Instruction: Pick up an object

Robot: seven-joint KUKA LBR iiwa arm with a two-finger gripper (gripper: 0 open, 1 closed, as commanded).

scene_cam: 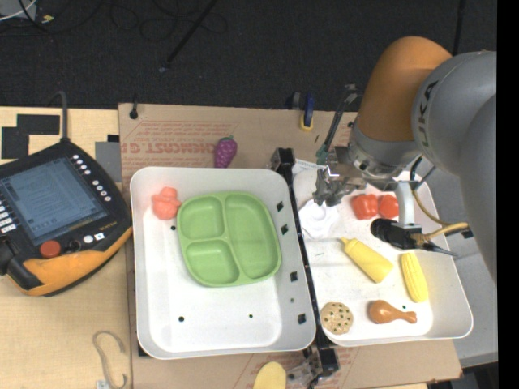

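My gripper (pixel 327 194) hangs low over the far left corner of the right bin (pixel 454 318), pointing down. A small pale shape (pixel 317 215) lies just beneath it; I cannot make out what it is. A red pepper (pixel 374 207) sits just right of the gripper. Nearer the front lie a yellow mustard bottle (pixel 366 259), a corn cob (pixel 414 275), a brown chicken drumstick (pixel 391 312) and a chocolate-chip cookie (pixel 336 318). Nothing shows clearly between the fingers.
The left bin (pixel 162 314) holds a green divided plate (pixel 227 238) and a pink toy (pixel 165 203) at its far left corner. Purple grapes (pixel 225 151) lie on the cardboard behind the bins. A yellow lemon (pixel 270 375) lies in front. A teach pendant (pixel 57 209) rests at left.
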